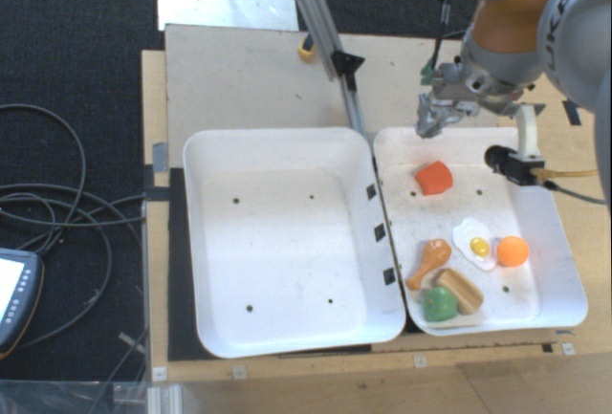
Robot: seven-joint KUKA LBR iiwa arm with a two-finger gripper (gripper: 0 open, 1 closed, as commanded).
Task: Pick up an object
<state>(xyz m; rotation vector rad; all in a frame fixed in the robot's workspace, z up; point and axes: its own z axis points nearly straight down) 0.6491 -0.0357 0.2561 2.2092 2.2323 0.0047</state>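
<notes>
Nearest the camera, at about five o'clock in the right bin [564, 293], a green ball [440, 304] touches a tan bread-like block [461, 290], with a toy chicken drumstick [429, 262] just beside them toward nine o'clock. A little farther in lie a fried egg [475, 243] and, touching its three o'clock side, an orange ball [513, 251]. Farther still, toward twelve o'clock in that bin, an orange-red block [434, 178] sits alone, well apart from the rest. The left bin [206, 211] lies alongside at nine o'clock, its rim meeting the right bin's. Beyond the block, at the bin's far rim, the gripper [430, 123] hangs above, nothing between its fingers; whether they are spread or pressed together I cannot tell. Behind it rises the grey arm [564, 20] with its orange band.
</notes>
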